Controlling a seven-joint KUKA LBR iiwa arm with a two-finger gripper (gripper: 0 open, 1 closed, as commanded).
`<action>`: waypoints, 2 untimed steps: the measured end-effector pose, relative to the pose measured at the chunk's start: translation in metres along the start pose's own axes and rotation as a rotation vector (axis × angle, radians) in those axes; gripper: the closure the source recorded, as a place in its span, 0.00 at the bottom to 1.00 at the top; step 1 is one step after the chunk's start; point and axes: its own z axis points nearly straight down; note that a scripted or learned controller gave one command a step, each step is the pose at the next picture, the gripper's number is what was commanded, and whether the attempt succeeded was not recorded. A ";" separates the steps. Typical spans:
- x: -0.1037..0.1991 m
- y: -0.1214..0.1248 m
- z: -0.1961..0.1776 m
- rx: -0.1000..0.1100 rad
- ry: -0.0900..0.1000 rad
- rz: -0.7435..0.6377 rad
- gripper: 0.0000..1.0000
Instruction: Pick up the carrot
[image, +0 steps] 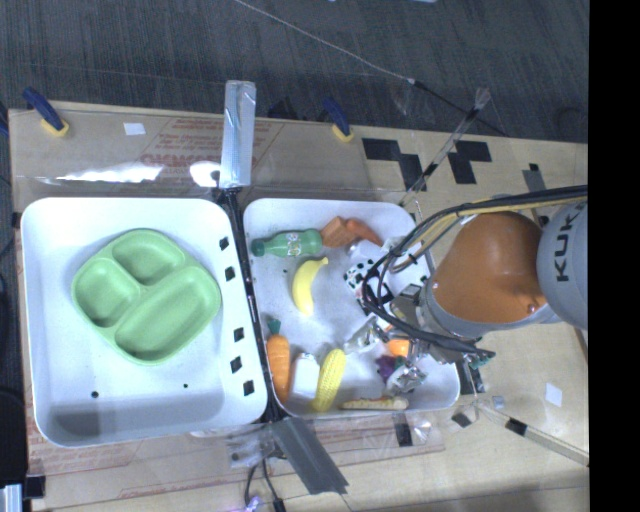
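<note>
1. The gripper (405, 372) sits low in the right bin (400, 210), near its lower right corner, under the orange wrist band. Cables and metal parts clutter it, so I cannot tell how it is set or whether it grips anything.
2. The carrot (279, 362) lies along the right bin's left wall, green top pointing up the view, well apart from the gripper. Nothing is on top of it.
3. To do the step well, I judge the arm should lift clear of the small items beside it, cross the bin to the left, and come down over the carrot's orange body, not its leaf end.
4. The carrot is just beside the wall on one side and the corn (331, 378) on the other, with a small white piece between them. Closing across the narrow width, lined up with its long axis, looks best; a descent too far left risks striking the wall.
5. The right bin also holds a green bottle (287, 243), a banana (306, 283), an orange piece (350, 231) at the top, a black-and-white die (359, 274), a small purple item (387, 367) and a thin yellow stick (374, 404) along the bottom edge.
6. The left bin (60, 400) holds a green divided plate (146, 294), its compartments bare.
</note>
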 end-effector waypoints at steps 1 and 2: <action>-0.015 -0.007 0.002 -0.003 0.004 0.279 0.00; -0.005 -0.003 0.003 -0.006 0.008 0.443 0.00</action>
